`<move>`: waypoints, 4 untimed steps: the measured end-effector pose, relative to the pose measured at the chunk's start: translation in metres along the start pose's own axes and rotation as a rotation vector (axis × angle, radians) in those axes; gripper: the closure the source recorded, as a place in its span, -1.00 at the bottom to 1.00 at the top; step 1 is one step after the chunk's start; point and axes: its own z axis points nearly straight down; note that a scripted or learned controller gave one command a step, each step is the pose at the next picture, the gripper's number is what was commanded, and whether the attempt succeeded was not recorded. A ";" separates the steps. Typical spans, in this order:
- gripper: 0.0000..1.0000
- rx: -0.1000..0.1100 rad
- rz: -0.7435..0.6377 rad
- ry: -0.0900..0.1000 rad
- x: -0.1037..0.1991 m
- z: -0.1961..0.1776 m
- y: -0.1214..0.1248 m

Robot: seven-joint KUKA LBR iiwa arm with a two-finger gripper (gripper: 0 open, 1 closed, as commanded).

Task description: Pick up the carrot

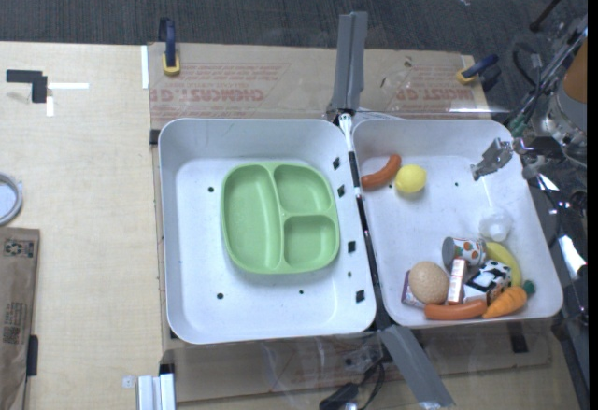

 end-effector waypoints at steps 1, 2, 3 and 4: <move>-1.00 -0.001 -0.181 0.000 0.064 0.069 -0.006; -1.00 -0.003 -0.370 -0.001 0.049 0.034 -0.021; -1.00 -0.002 -0.540 -0.001 0.098 0.104 0.005; -1.00 -0.003 -0.663 0.000 0.105 0.104 -0.092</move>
